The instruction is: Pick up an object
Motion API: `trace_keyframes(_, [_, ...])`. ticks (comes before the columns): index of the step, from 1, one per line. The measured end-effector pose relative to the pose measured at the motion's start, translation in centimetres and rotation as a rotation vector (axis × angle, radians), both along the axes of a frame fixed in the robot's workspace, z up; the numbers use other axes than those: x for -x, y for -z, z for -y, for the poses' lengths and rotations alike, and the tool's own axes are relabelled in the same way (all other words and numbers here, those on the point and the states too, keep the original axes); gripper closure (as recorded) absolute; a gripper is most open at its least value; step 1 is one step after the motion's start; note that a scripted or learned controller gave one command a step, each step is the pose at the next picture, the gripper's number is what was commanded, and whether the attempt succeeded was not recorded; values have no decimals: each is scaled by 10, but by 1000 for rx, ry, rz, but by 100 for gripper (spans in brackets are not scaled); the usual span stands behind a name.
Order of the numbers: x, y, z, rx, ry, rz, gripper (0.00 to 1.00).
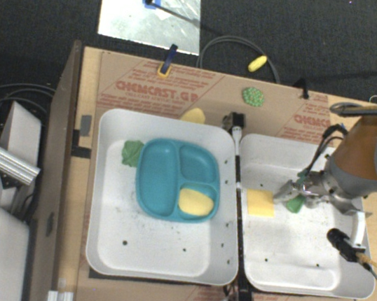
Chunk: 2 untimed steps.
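My arm (375,158) reaches in from the right, over the right bin (297,270), and my pincer (292,197) hangs low above the middle of the bin's floor, pointing toward the divider between the two bins. From this slant I cannot tell whether the pincer is released or clenched, and I see nothing plainly gripped in it.

A small green piece (295,205) lies right at the tip of the pincer, on its near side. It is so close that I cannot say whether the two touch. A yellow block (260,204) lies flat on the bin floor just beside the pincer, toward the divider and close to the bin's left wall. It is apart from the green piece.

In the left bin (151,250) sits a teal divided plate (159,177). A rounded yellow thing (195,202) rests in the plate's near right compartment. A green leafy piece (132,152) lies against the plate's far left edge, on the bin floor.

Both bins stand on a cardboard sheet (155,91) with red print that covers the tabletop. On that sheet, just behind the left bin's far rim, a pale yellow thing (194,116) shows partly. Farther back a round green knobbly thing (253,96) lies on the cardboard, well apart from the bins.
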<state>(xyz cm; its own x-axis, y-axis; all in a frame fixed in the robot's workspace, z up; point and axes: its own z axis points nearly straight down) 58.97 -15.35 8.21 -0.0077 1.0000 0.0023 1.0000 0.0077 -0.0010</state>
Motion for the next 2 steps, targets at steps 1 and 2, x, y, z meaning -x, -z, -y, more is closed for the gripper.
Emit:
trace_keyframes(1, [-1,-13,3,2,2,5,100])
trace_keyframes(2, [87,-107,-102,-3,-4,2,100])
